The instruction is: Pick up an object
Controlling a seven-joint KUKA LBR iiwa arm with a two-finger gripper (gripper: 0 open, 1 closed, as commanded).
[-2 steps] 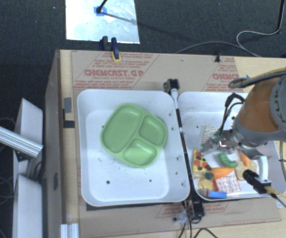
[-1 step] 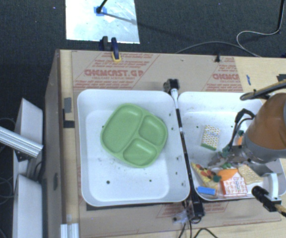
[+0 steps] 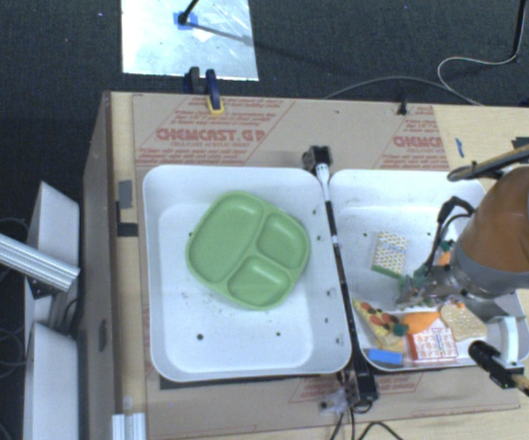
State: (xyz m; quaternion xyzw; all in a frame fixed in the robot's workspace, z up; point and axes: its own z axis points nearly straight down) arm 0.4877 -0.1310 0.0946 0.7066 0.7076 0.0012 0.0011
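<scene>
- The arm [image 3: 507,236] reaches in from the right and hangs low over the right bin [image 3: 402,191], its orange band bulking above the wrist.
- The gripper [image 3: 417,289] is down among the clutter at the near end of that bin; from this angle I cannot tell how the jaws stand, nor whether anything sits between them.
- Candidates lie close by: a speckled card [image 3: 390,249] just up from the gripper, a yellow and red piece [image 3: 374,319] by the divider, a small blue block [image 3: 383,358] at the near wall, and a red and white packet [image 3: 432,344] beside it.
- The left bin [image 3: 177,200] holds a green divided plate [image 3: 247,248], well apart from the action.
- This looks like the descent-and-grasp step, nothing lifted yet.
- The next move calls for a firm close on one item, then a straight lift clear of its neighbours.
</scene>
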